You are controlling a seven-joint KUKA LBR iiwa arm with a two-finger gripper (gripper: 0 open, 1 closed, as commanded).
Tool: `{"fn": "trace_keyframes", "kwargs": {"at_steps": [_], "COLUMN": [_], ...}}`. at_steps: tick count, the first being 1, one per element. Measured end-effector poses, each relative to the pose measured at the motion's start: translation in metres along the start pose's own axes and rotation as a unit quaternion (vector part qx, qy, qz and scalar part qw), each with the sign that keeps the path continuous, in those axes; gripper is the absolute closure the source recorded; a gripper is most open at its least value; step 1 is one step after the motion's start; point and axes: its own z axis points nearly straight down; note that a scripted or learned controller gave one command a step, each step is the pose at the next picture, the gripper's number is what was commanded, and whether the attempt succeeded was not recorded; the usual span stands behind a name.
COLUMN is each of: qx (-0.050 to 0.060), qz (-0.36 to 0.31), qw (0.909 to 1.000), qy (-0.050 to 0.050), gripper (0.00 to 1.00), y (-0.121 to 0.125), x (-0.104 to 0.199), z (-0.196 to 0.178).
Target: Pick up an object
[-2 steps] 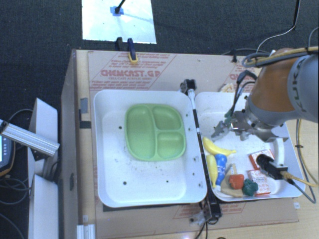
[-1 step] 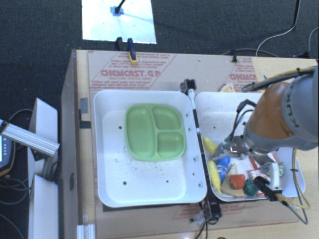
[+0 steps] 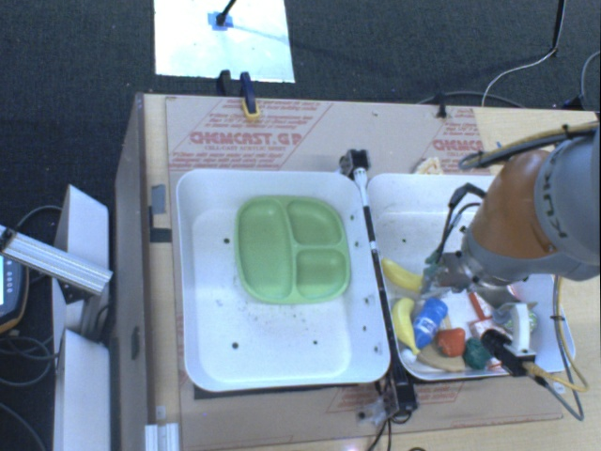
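My one camera hangs above the bench (image 3: 282, 130) and looks down on it at a slant, far enough back to take in both white bins, the left bin (image 3: 211, 280) and the right bin (image 3: 404, 205). My arm (image 3: 535, 219) enters from its right.

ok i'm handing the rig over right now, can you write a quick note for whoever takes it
Gripper: low over the right bin, above the pile; whether its fingers are open or shut cannot be told from this view.
Things: two bananas, blue bottle, red piece and dark green piece crowd the right bin's near corner. Green divided plate lies in the left bin.
Done: nothing visibly picked.
Left: grasp one object and lift it.
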Motion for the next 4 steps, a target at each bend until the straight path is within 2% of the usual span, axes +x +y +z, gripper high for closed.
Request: {"fn": "trace_keyframes", "kwargs": {"at_steps": [1, 2, 3, 4], "qx": [0.0, 0.001, 0.001, 0.001], "qz": [0.001, 0.001, -0.001, 0.0], "qw": [1.0, 1.0, 1.0, 1.0], "qy": [0.0, -0.001, 0.0, 0.0], "gripper": [1.0, 1.0, 1.0, 0.0], "y": [-0.03, 0.009, -0.03, -0.03], "x": [-0.02, -0.078, 0.017, 0.016], "z": [-0.095, -0.112, -0.097, -0.097]}}
